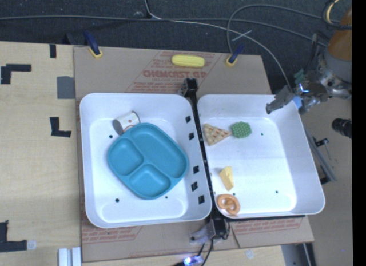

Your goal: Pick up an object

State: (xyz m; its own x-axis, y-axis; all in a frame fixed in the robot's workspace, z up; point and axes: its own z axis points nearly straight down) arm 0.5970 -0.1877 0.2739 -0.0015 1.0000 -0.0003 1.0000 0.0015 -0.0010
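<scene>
We're looking at a light wood bench with a brown cardboard sheet under two glossy white bins, and the left bin has a smooth blue divided plate plus a small mug tipped on its side just beside it. Over in the right bin there's a flat criss-crossed waffle wedge touching a bumpy green ball, then a pale yellow cheese chunk and a twisted pretzel nearer the front, any of them up for grabs. The gripper hangs over that bin's back right rim with nothing in it, and we honestly can't tell how far apart the fingers are.
</scene>
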